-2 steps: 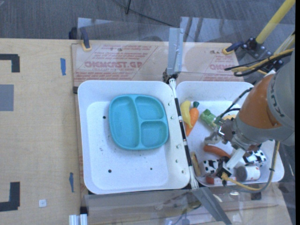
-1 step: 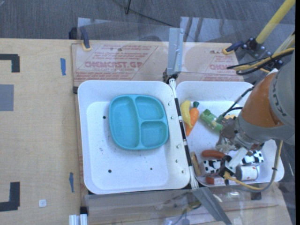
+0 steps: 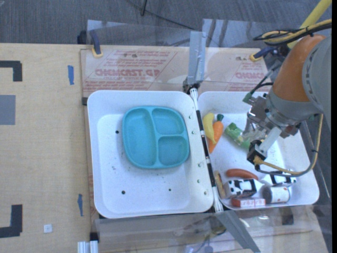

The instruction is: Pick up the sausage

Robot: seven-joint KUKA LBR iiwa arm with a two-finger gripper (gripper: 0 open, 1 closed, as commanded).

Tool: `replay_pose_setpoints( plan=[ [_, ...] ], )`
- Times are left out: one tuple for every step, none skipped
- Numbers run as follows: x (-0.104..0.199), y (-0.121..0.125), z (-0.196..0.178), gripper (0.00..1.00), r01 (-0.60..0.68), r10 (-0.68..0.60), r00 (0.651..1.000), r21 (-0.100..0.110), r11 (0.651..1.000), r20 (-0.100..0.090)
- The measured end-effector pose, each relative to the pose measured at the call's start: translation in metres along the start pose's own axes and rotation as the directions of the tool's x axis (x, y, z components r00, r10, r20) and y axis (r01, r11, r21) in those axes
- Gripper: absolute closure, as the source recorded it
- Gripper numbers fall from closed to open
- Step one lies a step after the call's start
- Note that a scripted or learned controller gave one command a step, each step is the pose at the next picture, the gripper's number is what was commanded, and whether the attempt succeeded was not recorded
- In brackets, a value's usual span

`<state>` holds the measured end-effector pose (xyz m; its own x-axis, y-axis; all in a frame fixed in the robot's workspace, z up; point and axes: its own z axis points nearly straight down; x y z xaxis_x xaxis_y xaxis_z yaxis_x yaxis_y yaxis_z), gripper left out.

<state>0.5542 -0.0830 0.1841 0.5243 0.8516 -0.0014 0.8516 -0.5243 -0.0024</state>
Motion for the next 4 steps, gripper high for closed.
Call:
replay_pose_setpoints(
  plan=[
    [0.000,0.000,0.000,0.00,0.000,0.000,1.000,0.000,1.000,0.000],
    [0.001,-0.001,0.000,0.00,-0.139,0.139,0.990,0.000,0.990,0.000],
    [0.001,-0.001,0.000,0.00,-0.139,0.139,0.990,0.000,0.990,0.000],
    [-0.008,0.007,-0.013,0.00,-0.058,0.058,0.998,-0.003,0.998,0.000]
  ],
)
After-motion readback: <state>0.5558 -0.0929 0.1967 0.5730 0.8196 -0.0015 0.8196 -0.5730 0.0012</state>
